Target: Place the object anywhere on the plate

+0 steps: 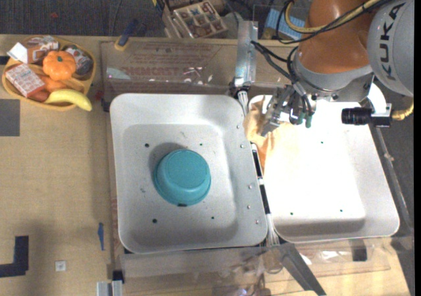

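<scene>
- While the teal plate [183, 176] sits alone near the middle of the left bin [131, 117], upside-down or dome-like in look, nothing rests on it, so the placing itself is not yet done.
- The gripper [287, 112] hangs over the upper left corner of the right bin [342, 209], close to the wall shared with the left bin.
- Whether it is spread or closed I cannot tell; dark parts and cables crowd the tip.
- Just beside and below the gripper, along that shared wall, lies a pale orange, washed-out shape [258, 131] that may be the object; glare blurs it too much to name it, and nothing shows it lifted or gripped.
- By my judgement the task is at the pick-up stage: the thing must be secured, carried left over the wall, and set down on the plate.
- On the desk [52, 189] at far left, a basket [13, 84] holds a banana [69, 98] and a small pumpkin [59, 64], well apart from the work.
</scene>
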### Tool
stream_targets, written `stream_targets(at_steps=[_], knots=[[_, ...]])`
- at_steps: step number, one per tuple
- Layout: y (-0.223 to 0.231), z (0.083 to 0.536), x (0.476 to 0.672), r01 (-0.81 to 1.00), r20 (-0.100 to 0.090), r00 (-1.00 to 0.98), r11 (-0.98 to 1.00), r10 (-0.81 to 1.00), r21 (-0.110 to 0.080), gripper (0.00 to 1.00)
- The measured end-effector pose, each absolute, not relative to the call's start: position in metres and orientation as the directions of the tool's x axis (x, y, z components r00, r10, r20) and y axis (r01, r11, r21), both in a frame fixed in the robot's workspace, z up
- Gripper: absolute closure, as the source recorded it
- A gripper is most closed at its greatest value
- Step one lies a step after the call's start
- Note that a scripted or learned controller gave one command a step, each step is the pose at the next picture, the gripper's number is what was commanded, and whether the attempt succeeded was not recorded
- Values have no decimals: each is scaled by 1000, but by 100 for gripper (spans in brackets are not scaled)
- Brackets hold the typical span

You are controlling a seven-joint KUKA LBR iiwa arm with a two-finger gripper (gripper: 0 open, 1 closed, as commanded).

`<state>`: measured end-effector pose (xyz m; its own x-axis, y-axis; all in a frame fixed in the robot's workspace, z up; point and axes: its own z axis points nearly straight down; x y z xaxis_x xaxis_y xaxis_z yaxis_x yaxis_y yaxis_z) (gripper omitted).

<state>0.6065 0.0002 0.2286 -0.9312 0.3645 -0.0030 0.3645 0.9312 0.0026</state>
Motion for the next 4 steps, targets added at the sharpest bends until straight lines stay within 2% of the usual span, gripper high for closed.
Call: stream_targets(at_steps=[1, 4], knots=[[34, 223, 584, 7, -3, -1000, 1000, 7, 2, 100], [161, 226, 502, -1, -1, -1000, 1000, -1, 1, 100]])
